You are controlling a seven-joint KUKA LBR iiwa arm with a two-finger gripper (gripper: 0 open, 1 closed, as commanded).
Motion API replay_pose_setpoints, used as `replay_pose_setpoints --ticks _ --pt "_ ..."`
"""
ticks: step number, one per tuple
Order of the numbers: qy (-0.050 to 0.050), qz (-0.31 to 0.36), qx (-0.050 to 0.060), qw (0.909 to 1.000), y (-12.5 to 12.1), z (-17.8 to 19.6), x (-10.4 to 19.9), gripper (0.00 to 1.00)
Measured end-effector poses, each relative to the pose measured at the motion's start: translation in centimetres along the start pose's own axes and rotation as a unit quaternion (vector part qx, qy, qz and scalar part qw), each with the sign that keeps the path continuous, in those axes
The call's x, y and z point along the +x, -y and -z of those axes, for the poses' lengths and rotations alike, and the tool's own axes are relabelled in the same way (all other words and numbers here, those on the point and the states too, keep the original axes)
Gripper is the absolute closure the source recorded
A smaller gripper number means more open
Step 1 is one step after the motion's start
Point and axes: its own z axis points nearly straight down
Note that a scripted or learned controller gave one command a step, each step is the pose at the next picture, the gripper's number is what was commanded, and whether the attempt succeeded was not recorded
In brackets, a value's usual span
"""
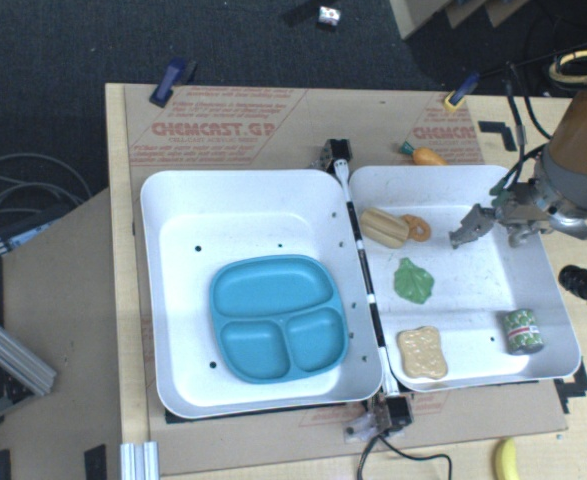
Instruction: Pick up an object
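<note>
Gripper (470, 230) hangs over the right bin (543, 268) near its far right corner, fingers spread w/ nothing between them. Nearest items: wooden roller toy (393, 228) just left of it by the bin's far left corner, green leaf (413, 280) below-left near bin centre; bread slice (422, 353) at the near left corner and green can (521, 331) at the near right corner sit well apart from it. Left bin (173, 268) holds a blue divided tray (278, 318).
</note>
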Motion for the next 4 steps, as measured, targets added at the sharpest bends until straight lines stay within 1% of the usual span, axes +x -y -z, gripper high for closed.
replay_pose_setpoints --ticks 1,2,3,4 --pt "-0.001 0.000 0.002 1.0000 0.6 -10.3 4.8 0.00" --pt "-0.001 0.000 0.002 1.0000 2.1 -10.9 6.5 0.00" --pt "0.000 0.000 0.000 1.0000 1.4 -10.9 6.5 0.00" --pt "0.000 0.000 0.000 1.0000 0.0 -10.9 6.2 0.00"
